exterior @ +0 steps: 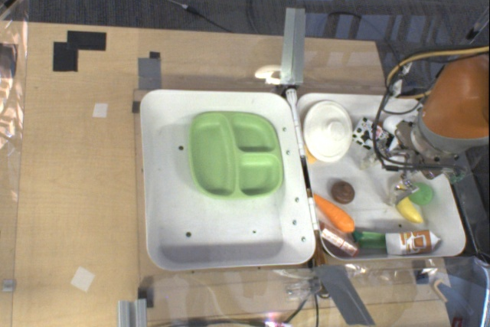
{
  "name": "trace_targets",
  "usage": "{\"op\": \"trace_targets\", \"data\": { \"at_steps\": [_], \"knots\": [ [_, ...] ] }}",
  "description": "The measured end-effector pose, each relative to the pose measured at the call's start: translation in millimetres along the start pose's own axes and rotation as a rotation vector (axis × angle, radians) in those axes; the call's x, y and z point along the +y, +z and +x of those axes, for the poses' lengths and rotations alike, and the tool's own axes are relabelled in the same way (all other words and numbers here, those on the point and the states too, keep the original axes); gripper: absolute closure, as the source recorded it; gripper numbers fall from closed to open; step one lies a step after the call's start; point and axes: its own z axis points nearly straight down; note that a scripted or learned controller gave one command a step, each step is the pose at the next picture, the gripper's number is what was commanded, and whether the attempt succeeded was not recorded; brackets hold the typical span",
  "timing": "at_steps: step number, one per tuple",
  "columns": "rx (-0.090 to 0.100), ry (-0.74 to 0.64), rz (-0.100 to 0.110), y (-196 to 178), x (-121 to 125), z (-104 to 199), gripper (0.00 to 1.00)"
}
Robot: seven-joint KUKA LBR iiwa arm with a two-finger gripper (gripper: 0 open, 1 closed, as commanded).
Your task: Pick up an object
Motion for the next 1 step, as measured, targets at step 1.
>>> {"op": "trace_targets", "data": {
  "at_steps": [1],
  "knots": [
    [-0.003, 0.076, -0.004, -1.0, 66.5, -32.7, 0.0]
  ]
}}
